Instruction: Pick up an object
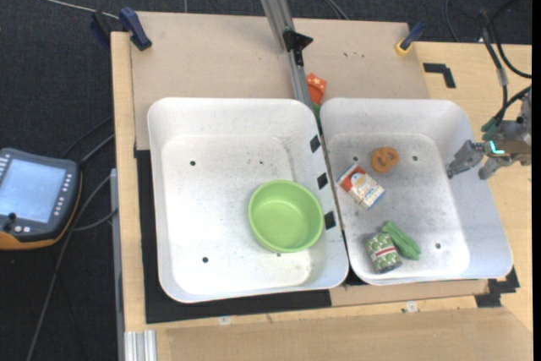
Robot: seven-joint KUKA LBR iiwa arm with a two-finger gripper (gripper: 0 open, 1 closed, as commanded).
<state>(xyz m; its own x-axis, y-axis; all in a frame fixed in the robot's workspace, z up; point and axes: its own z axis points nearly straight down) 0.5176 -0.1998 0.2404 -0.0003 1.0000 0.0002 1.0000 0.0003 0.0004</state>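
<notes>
- Only one camera on this rig, looking down at a slant, so here's what it gives me. I'm using the right bin [473, 207] as my landmark for everything.
- My gripper [478, 158] sits at that bin's right rim, over the sloped wall, with the arm coming in from the right. Two fingers look spread apart and there's nothing between them, so I'm holding nothing.
- Inside the bin, the closest candidate to me is a small orange-brown cookie thing [385, 158] on the upper floor.
- Just below and left of it lies a red and white packet [362, 187], tilted.
- Down near the bin's lower wall there's a green patterned can [381, 252] touching a green veggie toy [402, 240]. Packed together, so probably an awkward grab.
- Left of my landmark, the left bin [194, 182] holds a green bowl [285, 216], sitting close to the divide.
- My guess: I'm parked at the edge because I haven't committed to a target yet. The cookie looks easiest since it's standing apart.
</notes>
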